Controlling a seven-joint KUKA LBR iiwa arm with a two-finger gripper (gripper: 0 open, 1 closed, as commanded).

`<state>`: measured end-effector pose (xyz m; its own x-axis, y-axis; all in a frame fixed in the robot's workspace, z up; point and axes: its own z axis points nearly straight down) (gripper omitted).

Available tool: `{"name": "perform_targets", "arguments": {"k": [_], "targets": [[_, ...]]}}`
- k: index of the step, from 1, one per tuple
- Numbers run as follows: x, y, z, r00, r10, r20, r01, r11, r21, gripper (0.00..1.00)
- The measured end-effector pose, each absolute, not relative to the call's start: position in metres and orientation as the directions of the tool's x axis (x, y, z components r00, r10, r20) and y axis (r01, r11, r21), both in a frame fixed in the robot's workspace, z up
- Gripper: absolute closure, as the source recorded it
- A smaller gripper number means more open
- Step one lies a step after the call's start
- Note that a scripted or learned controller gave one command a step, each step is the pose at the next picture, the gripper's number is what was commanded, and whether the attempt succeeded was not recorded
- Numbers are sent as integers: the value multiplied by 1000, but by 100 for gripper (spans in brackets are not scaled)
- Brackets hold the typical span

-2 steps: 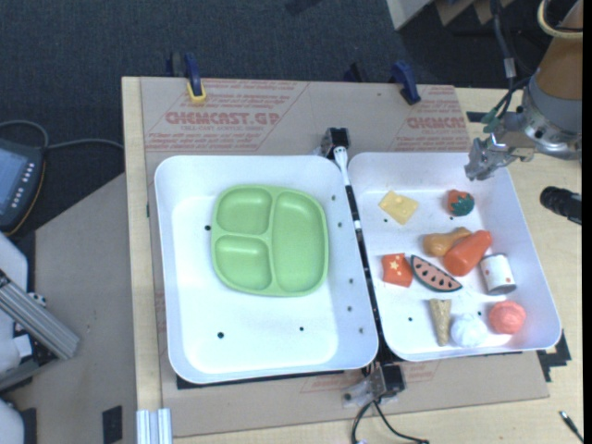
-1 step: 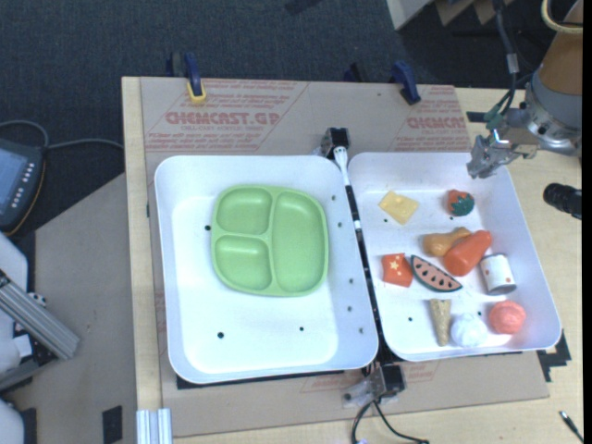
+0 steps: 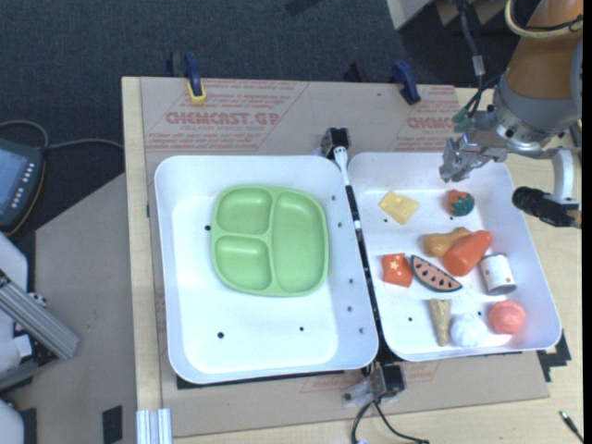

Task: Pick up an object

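My gripper point(image 3: 455, 167) hangs over the far part of the right bin point(image 3: 536, 276), just above and left of a small red strawberry with a green top point(image 3: 460, 202). Nothing shows between its fingers. The right bin also holds a yellow cheese wedge point(image 3: 400, 207), a tan piece point(image 3: 441, 243), an orange-red carrot point(image 3: 468, 252), a red cube point(image 3: 396, 269), a watermelon slice point(image 3: 434, 275), a white can point(image 3: 497, 273), a pink ball point(image 3: 507, 317) and an ice-cream cone point(image 3: 444, 321).
The left bin point(image 3: 185, 322) holds a green three-compartment plate point(image 3: 271, 240). A black divider strip point(image 3: 356, 239) runs between the bins. Clamps point(image 3: 194, 77) stand on the cardboard's far edge. A grey device point(image 3: 18, 183) sits off the bench at left.
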<state>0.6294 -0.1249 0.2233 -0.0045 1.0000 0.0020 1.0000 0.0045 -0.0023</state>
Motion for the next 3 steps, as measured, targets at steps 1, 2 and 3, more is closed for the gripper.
{"name": "perform_targets", "arguments": {"k": [1,2,3], "targets": [[642,-66,230,-6,1000,1,1000,6,4,100],[644,-20,236,-4,1000,1,1000,4,3,100],[650,39,221,-5,1000,1,1000,5,0,100]]}}
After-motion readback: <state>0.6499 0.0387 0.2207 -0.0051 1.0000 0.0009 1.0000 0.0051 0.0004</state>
